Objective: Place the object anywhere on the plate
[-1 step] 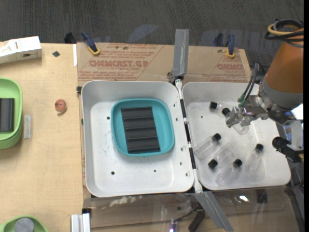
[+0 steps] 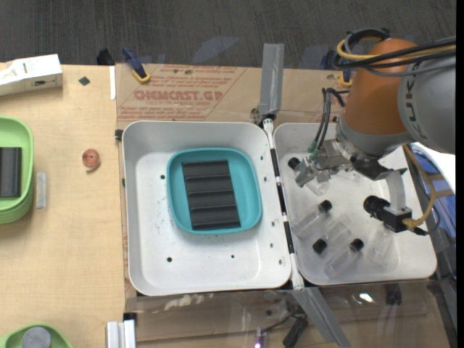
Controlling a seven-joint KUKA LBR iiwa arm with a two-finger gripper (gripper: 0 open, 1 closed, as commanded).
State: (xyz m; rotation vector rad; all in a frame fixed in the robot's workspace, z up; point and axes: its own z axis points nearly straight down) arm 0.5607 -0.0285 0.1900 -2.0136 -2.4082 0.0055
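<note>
Right white bin [image 2: 406, 267]: I see clear plastic bottles with black caps [image 2: 326, 227] lying loose | left white bin [image 2: 145, 252]: teal square plate [image 2: 250, 194] | pincer [image 2: 310, 174] over right bin, grip state I cannot tell

One fixed camera is looking down at a slant from above the bench [image 2: 65, 252], taking in both white bins [image 2: 145, 267] from moderate height (the arm [image 2: 377, 85] is entering from three o'clock)
</note>
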